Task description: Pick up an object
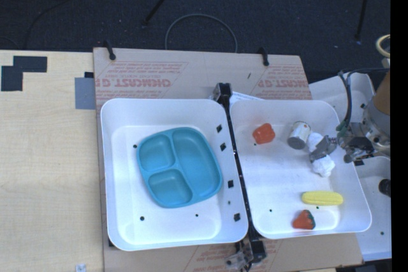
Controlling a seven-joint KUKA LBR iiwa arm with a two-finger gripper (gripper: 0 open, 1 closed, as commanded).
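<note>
White crumpled lump (324,165) near right bin's (344,226) right edge | our pincer (325,148) sits just above it, likely lining up a grab | we cannot tell its state

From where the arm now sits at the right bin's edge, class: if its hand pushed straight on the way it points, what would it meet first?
The hand points leftward into the right bin. First in line looks to be the small grey can, with the orange object beyond it. The white crumpled thing lies just beside the path. Height is unclear.

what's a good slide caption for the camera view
KUKA gripper low over crumpled white object in right bin; blue divided plastic plate in left bin.
</note>
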